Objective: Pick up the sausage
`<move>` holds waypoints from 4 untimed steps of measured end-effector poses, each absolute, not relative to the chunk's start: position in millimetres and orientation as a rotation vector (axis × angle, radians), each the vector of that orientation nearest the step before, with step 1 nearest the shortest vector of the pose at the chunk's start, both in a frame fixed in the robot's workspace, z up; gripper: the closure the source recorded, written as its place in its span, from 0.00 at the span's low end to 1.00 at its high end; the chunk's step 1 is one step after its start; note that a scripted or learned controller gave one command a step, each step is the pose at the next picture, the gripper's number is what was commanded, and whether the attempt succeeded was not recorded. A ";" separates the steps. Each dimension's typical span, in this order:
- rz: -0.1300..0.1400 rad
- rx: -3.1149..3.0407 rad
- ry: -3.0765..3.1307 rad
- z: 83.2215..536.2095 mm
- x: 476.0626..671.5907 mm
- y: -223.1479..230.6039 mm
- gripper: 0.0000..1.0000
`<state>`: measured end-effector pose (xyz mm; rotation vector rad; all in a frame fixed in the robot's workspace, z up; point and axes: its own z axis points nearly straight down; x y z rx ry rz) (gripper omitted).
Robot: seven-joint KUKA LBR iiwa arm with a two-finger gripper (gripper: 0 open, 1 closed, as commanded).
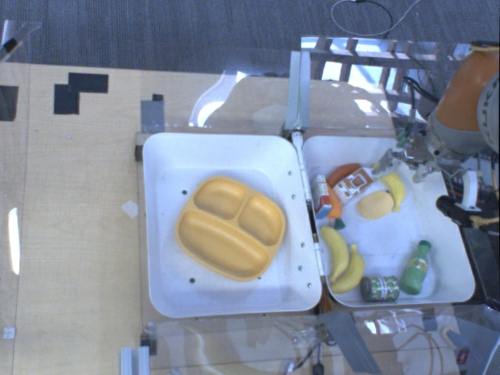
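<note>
Inside left bin (160, 287), yellow divided plate (231, 227)

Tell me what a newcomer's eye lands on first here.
The yellow divided plate fills the middle of the left bin. The right bin holds a jumble: bananas, a green bottle, a green can. The gripper hangs over that bin's far right corner.

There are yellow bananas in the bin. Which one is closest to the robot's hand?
The small banana at the top of the right bin, beside the gripper. The other two bananas lie together lower down near the green can.
</note>
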<state>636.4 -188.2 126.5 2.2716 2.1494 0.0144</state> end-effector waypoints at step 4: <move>0.012 2.904 1.189 87.8 586.0 -156.9 0.00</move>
